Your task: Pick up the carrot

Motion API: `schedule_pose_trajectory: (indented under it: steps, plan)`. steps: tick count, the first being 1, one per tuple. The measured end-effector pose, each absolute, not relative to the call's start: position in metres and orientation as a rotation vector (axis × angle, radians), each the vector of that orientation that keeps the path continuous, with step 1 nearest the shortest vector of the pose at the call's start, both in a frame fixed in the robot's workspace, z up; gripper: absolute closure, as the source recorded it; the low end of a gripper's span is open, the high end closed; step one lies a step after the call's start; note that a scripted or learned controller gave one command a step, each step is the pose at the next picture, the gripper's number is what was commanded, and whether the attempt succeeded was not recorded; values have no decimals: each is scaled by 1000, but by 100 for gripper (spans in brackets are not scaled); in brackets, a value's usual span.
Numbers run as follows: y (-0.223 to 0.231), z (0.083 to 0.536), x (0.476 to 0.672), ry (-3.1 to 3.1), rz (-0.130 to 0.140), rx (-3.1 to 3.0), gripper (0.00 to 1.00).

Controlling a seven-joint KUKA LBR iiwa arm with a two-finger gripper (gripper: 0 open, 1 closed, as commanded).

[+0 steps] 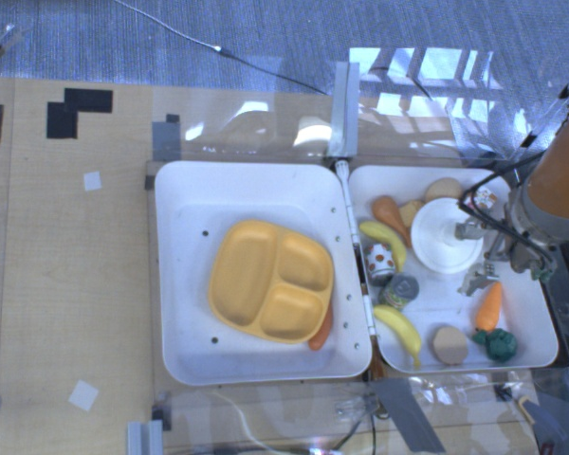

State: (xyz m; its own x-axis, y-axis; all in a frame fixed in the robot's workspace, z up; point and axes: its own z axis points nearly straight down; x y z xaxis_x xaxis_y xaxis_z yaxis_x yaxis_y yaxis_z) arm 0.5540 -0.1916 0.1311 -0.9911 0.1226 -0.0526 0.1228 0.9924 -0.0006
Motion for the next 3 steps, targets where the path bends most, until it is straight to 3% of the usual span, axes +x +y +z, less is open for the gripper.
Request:
schedule_pose_trajectory:
  steps: [3]
  plan:
    - [-199, 124, 542, 3065, -6, 417, 0]
